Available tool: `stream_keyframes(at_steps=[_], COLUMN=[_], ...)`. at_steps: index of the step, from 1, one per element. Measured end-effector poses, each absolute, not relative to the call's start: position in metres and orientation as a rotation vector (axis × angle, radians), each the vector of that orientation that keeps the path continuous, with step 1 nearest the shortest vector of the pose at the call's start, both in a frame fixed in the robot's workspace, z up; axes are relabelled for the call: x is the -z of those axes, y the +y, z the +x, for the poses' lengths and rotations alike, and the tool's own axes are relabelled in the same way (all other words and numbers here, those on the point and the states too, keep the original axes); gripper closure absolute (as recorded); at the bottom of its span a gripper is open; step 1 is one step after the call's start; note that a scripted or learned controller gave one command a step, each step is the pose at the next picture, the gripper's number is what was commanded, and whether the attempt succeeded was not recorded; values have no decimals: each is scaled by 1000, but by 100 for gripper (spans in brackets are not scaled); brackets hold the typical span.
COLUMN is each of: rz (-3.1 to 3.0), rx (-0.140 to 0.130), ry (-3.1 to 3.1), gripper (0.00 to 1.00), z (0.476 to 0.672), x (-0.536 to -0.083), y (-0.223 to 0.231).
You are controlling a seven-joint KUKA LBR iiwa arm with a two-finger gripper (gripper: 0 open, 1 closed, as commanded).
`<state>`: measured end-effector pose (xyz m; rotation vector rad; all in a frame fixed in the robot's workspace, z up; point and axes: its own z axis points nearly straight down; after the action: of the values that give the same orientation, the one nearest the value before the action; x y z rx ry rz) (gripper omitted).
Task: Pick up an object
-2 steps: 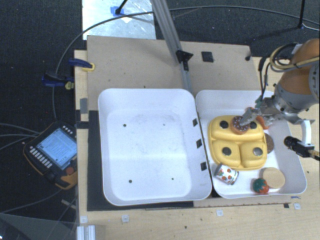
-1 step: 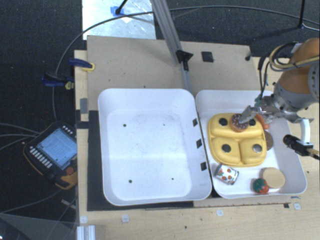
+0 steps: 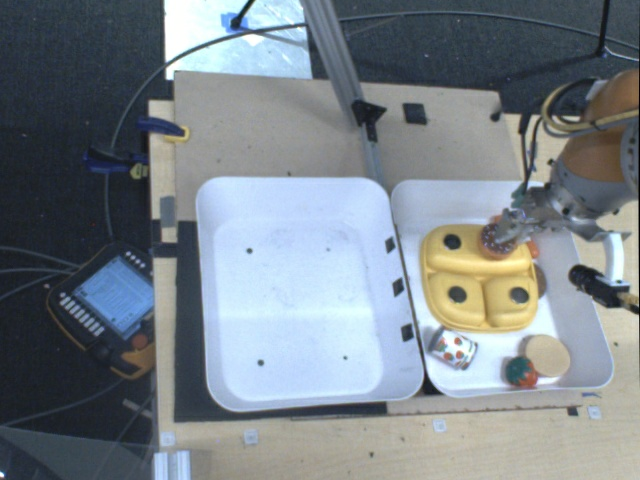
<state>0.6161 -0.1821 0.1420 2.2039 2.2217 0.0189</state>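
The right bin (image 3: 590, 368) holds a large yellow moulded piece (image 3: 478, 278) with dark round holes. At its near edge lie a small white cup with coloured dots (image 3: 452, 348), a green and red ball (image 3: 519, 371) and a tan round disc (image 3: 546, 355). A small brown ring-shaped object (image 3: 497, 238) rests on the yellow piece's far right corner. My gripper (image 3: 507, 229) reaches in from the right and sits right at this brown object, low over the yellow piece. The grip itself is too small to make out.
The left bin (image 3: 290, 288) lies beside the right one, with black clips (image 3: 397, 286) along the shared wall. A slanted metal pole (image 3: 335, 48) rises behind the bins. A teach pendant (image 3: 105, 303) and cables lie on the floor at left.
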Motion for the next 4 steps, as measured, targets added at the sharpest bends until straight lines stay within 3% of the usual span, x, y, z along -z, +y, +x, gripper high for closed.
stream_keyframes(at_steps=[1, 3, 4], rz=[2209, 2211, 2210], rx=[-7, -5, -3], ry=[2224, 2225, 2230], gripper=[100, 100, 100], z=[618, 621, 633], x=[-205, -260, -251], y=[-176, -175, -129])
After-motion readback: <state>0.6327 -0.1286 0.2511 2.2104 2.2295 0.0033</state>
